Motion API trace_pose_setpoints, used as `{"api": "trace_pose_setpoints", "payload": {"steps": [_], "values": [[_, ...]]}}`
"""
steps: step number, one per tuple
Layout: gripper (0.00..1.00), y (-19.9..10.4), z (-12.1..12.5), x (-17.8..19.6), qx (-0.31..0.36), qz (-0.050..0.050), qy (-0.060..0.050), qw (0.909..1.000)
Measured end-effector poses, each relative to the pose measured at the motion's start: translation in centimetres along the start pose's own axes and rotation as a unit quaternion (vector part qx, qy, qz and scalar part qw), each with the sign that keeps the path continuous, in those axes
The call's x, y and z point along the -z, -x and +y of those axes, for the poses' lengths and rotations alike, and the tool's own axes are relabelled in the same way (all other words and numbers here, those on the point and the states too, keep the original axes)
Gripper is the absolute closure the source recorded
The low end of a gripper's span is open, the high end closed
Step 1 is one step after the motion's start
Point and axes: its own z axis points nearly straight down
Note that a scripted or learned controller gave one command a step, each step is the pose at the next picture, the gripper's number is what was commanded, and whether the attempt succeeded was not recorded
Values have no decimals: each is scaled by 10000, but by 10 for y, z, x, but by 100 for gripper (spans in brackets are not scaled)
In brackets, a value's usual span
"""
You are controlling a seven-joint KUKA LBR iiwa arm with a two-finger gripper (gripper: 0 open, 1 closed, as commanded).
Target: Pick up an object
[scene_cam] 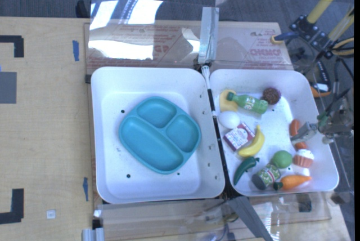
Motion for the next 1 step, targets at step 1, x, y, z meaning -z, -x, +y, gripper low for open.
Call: {"api": "trace_pose_setpoints", "payload": {"steps": [1], "values": [[0, 3, 7, -96, 4, 13, 30, 10000]]}}
